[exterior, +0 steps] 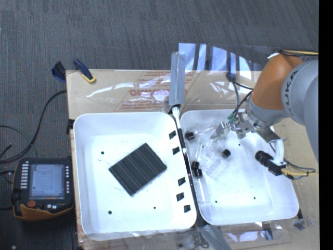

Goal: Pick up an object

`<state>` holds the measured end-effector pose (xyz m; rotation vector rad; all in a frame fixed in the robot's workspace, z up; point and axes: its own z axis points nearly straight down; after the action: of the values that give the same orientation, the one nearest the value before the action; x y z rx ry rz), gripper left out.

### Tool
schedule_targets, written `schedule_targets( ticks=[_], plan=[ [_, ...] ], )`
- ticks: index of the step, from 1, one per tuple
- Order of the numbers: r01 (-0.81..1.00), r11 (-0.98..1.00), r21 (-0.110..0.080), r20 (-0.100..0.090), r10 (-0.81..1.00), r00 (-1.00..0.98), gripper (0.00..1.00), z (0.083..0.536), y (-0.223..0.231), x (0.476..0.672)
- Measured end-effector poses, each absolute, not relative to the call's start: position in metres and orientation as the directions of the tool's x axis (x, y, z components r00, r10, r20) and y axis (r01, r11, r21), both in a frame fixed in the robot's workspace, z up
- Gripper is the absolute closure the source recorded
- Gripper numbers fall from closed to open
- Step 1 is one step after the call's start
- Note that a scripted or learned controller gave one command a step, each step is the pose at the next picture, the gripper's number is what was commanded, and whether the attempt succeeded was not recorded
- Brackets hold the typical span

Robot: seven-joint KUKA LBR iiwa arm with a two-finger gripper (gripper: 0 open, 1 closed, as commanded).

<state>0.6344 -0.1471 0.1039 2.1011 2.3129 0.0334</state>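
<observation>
nearest us, at the bottom of the view, we see the front rims of two white bins side by side. lower left, on the dark floor, sits a pendant [41, 185] with a lit screen, its cable curling away upward.

left bin [83, 139] holds a dark ribbed slab [138, 168], lying flat and turned at an angle, roughly in the middle. a few small dark specks dot the floor of that bin.

right bin [281, 202] holds clear plastic items [210, 155] near its middle-left, hard for us to make out singly, with small black caps [226, 153] among them; one cap lies near the divider [182, 160], another higher up close to the far-left corner. a row of black tabs runs down the divider between the bins.

farther in, the gripper [225, 129] reaches over the upper part of the right bin, just above the clear items. we cannot tell how it is set or whether it has anything in it. behind it the arm [291, 90] comes in from the right, orange band then grey. a black cylinder [264, 159] with a yellow cable hangs below it.

farthest, on the bench [125, 87], we see a blue clamp [83, 71] at the left corner.
</observation>
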Motion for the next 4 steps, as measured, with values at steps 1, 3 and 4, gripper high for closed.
schedule_targets(
  ticks=[1, 3, 4],
  plan=[
    [0.983, 0.185, 0.002, -0.007, 0.983, -0.185, 0.00, 0.0899, -0.0966, 0.6448],
    [0.983, 0.183, 0.003, -0.004, 0.983, -0.183, 0.00, 0.0992, -0.0954, 0.6452],
    [0.983, 0.183, 0.003, -0.004, 0.983, -0.183, 0.00, 0.0992, -0.0954, 0.6452]
  ],
)
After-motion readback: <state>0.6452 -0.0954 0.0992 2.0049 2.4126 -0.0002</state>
